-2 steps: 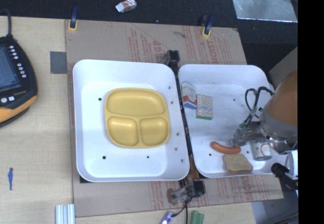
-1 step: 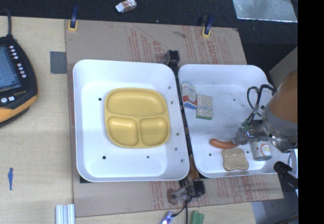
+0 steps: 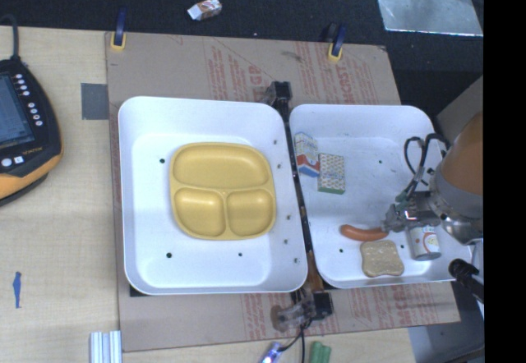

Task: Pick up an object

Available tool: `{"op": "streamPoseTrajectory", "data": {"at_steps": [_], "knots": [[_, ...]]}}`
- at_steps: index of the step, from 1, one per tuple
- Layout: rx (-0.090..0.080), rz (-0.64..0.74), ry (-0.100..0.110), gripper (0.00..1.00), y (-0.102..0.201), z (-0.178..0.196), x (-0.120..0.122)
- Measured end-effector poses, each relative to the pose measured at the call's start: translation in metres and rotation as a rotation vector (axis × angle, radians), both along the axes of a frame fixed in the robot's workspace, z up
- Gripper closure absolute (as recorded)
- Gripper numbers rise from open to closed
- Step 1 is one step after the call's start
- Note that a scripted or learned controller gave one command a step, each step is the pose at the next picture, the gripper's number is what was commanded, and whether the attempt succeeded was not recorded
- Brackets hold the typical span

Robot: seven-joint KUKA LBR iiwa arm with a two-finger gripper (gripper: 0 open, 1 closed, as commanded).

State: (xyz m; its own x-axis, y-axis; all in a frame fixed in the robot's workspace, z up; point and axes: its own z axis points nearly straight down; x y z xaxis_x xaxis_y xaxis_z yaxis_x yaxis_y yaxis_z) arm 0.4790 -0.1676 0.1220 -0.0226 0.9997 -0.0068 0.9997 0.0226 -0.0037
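Right now the jaws are hovering low in the right bin, spread or pressed together I cannot tell. Just to their left, the sausage is lying lengthwise across the bin, beside the bread slice.

- The jaws hang low at the right bin's right side, their opening unclear.
- Just left of them lies a sausage; a bread slice lies below-left.
- Far left, in the left bin, sits a yellow divided plate.
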Motion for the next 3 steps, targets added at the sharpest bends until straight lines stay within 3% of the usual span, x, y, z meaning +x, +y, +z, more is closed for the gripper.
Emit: {"op": "streamPoseTrajectory", "data": {"at_steps": [3], "knots": [[-0.011, 0.009, -0.008, 1.0, -0.003, 0.031, 0.003]]}}
